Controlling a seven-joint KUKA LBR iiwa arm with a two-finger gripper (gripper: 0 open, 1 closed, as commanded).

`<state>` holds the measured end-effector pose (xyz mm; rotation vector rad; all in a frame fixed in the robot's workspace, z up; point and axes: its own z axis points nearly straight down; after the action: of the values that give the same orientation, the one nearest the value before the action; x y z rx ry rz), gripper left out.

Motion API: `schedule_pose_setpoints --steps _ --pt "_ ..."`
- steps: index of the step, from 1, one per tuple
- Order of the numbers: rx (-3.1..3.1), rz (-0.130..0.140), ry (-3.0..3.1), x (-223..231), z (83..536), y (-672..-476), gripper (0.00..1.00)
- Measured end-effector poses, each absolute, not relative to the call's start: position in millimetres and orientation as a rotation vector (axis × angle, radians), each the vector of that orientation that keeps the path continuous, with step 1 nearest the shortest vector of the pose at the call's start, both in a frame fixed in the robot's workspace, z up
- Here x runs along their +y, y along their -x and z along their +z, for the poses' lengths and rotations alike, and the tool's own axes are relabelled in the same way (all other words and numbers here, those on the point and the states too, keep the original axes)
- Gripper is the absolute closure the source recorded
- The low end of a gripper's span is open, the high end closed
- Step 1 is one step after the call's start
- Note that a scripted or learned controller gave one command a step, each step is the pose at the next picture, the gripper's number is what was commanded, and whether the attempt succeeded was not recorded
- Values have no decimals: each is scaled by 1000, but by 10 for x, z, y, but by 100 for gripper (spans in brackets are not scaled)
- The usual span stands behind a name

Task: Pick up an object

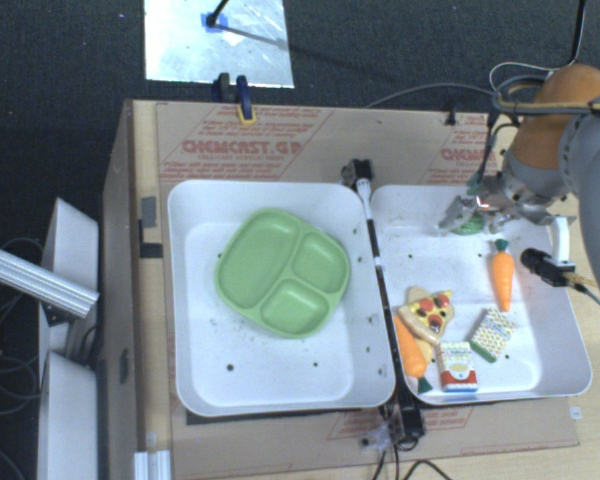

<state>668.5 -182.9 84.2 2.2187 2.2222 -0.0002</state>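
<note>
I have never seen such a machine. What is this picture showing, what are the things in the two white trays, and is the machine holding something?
One camera looks down at a slant on a bench with two white bins. The grey arm with an orange band reaches in from the right; its pincer is low over a small green object in the right bin. I cannot tell whether it holds it. That bin also has a toy carrot, a pizza slice and small cartons. The left bin holds a green divided plate.
</note>
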Motion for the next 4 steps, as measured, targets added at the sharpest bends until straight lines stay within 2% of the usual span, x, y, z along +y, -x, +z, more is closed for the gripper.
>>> schedule_pose_setpoints --steps 1,2,3,4 --pt "2235 -19 -2224 -1836 919 -6647 100" --pt "2226 -3 -2213 -1828 947 -6684 0" --pt "2226 3 -2218 -2053 860 -6695 0" --pt "2221 1 -2218 -2067 851 -6347 0"
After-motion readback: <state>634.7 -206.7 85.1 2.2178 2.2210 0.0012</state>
